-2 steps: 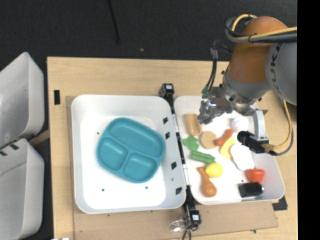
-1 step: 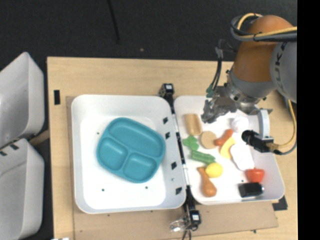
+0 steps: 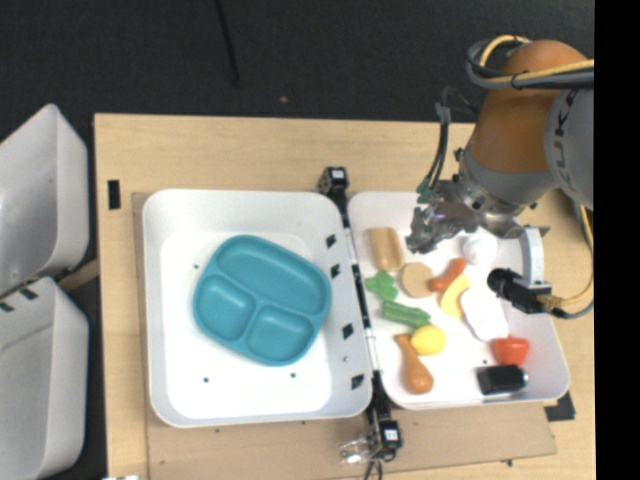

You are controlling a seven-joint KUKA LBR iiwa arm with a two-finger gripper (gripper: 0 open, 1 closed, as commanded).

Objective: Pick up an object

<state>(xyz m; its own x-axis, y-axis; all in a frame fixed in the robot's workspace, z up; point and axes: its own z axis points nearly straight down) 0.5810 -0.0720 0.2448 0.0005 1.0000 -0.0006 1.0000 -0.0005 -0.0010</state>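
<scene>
We judge this to be a robotics lab or test cell rather than a home or kitchen. A pale wooden bench (image 3: 120, 268) stands on a dark floor and bears two shallow white bins (image 3: 160, 298), held together by black clips (image 3: 333, 179). A grey and orange robot arm (image 3: 520, 118) with exposed cables (image 3: 565, 303) stands over toy food (image 3: 415, 313) and a blue divided plate (image 3: 262, 299).
</scene>
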